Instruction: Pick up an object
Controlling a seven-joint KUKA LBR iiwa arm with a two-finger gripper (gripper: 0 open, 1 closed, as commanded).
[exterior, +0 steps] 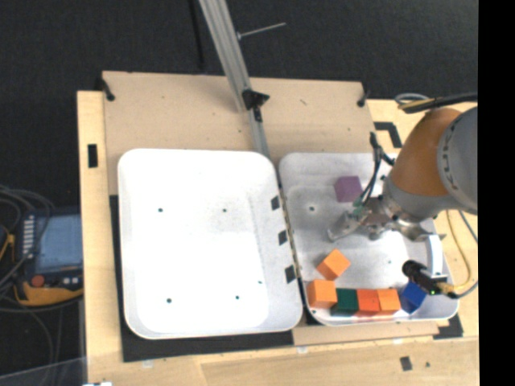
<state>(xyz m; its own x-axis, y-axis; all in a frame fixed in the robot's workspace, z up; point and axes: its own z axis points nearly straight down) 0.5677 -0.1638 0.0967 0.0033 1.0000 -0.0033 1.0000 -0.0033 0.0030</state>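
In the right bin (294, 175), a row of orange, green and blue blocks (366, 300) crowds the 6 o'clock wall, an orange block (335, 263) sits near centre, a purple block (348, 187) lies toward 12 o'clock, leaving open floor toward 9 o'clock.

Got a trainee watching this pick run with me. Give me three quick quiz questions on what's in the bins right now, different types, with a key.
1. True or false: the purple block lies in the left bin.
2. The gripper is nearest which block? A) purple B) green C) blue
3. Fill in: the block lying tilted above the front row is ____.

Key: 1 false, it lies in the right bin; 2 A; 3 orange.
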